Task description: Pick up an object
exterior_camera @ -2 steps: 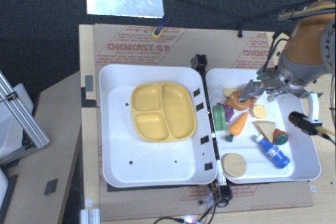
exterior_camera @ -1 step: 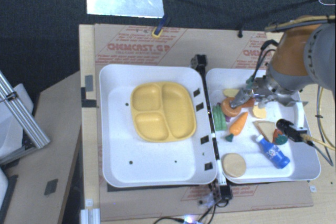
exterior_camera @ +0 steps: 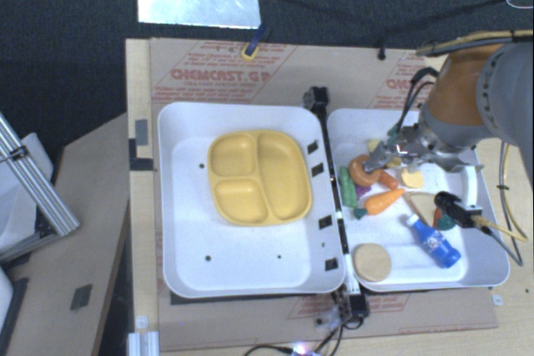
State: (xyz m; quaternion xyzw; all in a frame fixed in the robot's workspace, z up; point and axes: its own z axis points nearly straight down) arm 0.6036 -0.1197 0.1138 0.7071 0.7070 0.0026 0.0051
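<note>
The arm [exterior_camera: 492,96] reaches in from the right and its gripper [exterior_camera: 385,154] sits low over the far half of the right bin [exterior_camera: 492,264], above a cluster of small toys. Whether the gripper is spread, closed or pinching anything cannot be told from this slant; metal parts hide its tip. The nearest toy is an orange ring [exterior_camera: 362,172], which lies just left of and below the gripper tip, so close that contact can neither be confirmed nor ruled out. A carrot [exterior_camera: 385,200] lies just below the ring, pointing right, near the gripper but apart from it. A yellow piece [exterior_camera: 412,178] rests just to the gripper's lower right. A green piece [exterior_camera: 344,179] lies along the bin's left wall, with a purple piece [exterior_camera: 361,193] between it and the carrot. Farther toward the near edge, well apart from the gripper, a blue bottle [exterior_camera: 435,243] lies on its side at a slant, and a tan disc [exterior_camera: 372,261] lies flat in the near left corner. The left bin [exterior_camera: 179,263] holds a yellow plate [exterior_camera: 254,178] with three compartments, lying flat and well apart from the gripper.
</note>
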